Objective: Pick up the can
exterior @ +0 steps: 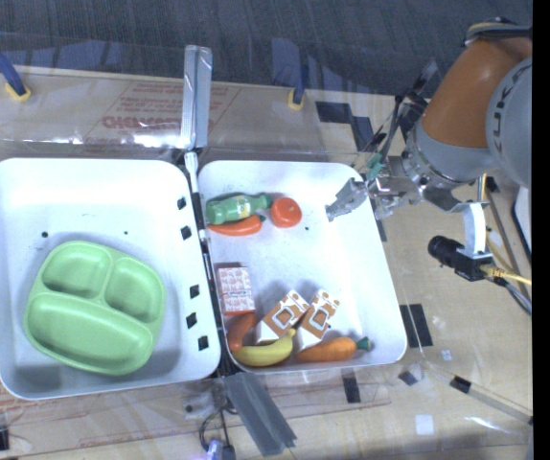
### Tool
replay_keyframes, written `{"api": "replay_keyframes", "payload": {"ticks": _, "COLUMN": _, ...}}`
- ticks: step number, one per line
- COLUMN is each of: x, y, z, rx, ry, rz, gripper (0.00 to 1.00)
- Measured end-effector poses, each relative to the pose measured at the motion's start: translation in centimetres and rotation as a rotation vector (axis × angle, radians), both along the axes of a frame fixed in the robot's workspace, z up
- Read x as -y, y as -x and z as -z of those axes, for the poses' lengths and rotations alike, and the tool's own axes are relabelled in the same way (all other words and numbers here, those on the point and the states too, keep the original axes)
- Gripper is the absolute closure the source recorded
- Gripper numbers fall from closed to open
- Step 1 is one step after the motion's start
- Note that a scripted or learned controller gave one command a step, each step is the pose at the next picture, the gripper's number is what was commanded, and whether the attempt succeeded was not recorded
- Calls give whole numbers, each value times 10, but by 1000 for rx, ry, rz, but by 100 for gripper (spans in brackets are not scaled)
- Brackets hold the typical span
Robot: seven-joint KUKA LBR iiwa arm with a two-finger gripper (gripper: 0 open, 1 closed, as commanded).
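Note:
The can [235, 288] is a small red and white cylinder lying on its side by the left wall of the right bin [382, 257], about halfway down. My gripper [348, 199] hangs over the bin's upper right part, close to the right wall, well away from the can to its upper right. Nothing shows in the gripper. The grey arm with its orange band [471, 84] reaches in from the right edge.
A green bottle [235, 206], a red-orange pepper [239, 225] and a tomato [286, 212] lie at the right bin's top. Two small cartons [302, 314], a banana [263, 352] and a carrot [328, 349] crowd its bottom. The left bin [7, 199] holds a green divided plate [95, 305].

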State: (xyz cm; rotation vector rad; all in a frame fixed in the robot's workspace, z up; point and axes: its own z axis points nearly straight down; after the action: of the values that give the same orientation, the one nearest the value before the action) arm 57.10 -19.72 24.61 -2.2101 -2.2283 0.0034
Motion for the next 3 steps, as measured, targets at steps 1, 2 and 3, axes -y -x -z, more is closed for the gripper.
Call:
{"api": "replay_keyframes", "payload": {"ticks": 1, "x": -14, "y": 42, "z": 155, "rx": 0, "ry": -1, "rz": -19, "gripper": 0}}
{"api": "replay_keyframes", "payload": {"ticks": 2, "x": -38, "y": 42, "z": 155, "rx": 1, "ry": 1, "rz": 378, "gripper": 0}}
{"api": "replay_keyframes", "payload": {"ticks": 3, "x": 2, "y": -7, "z": 154, "rx": 1, "ry": 0, "rz": 287, "gripper": 0}}
